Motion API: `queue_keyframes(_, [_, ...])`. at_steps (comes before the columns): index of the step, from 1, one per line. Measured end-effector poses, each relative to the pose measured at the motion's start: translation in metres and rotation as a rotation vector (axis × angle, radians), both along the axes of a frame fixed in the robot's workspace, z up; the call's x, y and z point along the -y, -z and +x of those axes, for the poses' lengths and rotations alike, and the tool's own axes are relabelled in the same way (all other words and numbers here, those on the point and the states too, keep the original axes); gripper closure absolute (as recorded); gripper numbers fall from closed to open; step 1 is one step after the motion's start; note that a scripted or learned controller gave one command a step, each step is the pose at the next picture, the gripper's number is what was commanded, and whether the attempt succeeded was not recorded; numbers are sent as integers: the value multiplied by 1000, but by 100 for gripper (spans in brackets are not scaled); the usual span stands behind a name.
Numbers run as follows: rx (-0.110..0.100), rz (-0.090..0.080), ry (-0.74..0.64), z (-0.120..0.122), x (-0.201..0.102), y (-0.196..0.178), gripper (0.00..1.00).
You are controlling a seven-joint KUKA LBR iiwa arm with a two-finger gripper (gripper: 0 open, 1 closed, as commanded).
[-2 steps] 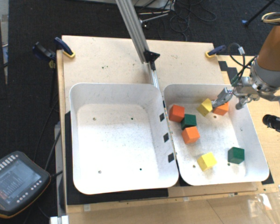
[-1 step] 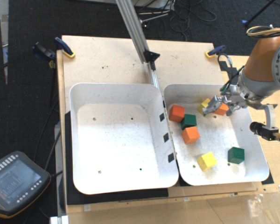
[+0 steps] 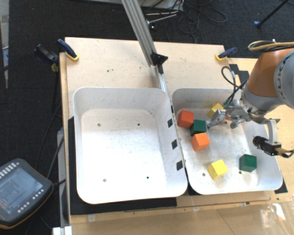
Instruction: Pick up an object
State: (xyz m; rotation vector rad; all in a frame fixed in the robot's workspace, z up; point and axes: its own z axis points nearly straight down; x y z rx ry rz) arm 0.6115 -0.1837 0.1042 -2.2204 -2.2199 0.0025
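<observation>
My gripper (image 3: 223,122) hangs low over the back of the right bin (image 3: 264,182), open, with nothing between its fingers. A small yellow block (image 3: 216,109) lies just behind its left finger, very close to it. To the left of the gripper sit a red-orange block (image 3: 185,118), a green block (image 3: 198,127) and an orange block (image 3: 201,141), bunched together. Nearer the front of the bin lie a yellow block (image 3: 217,169) and a dark green block (image 3: 248,163), each on its own.
The left bin (image 3: 83,106) stands beside the right one, their walls meeting along a ridge (image 3: 175,136). A slanted metal pole (image 3: 139,26) rises from the back of that ridge. The grey arm with its orange band (image 3: 264,75) reaches in from the right.
</observation>
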Motion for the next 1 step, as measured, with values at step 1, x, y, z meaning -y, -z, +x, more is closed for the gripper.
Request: queue_keyframes(1, [5, -2, 0, 1, 1, -11, 100])
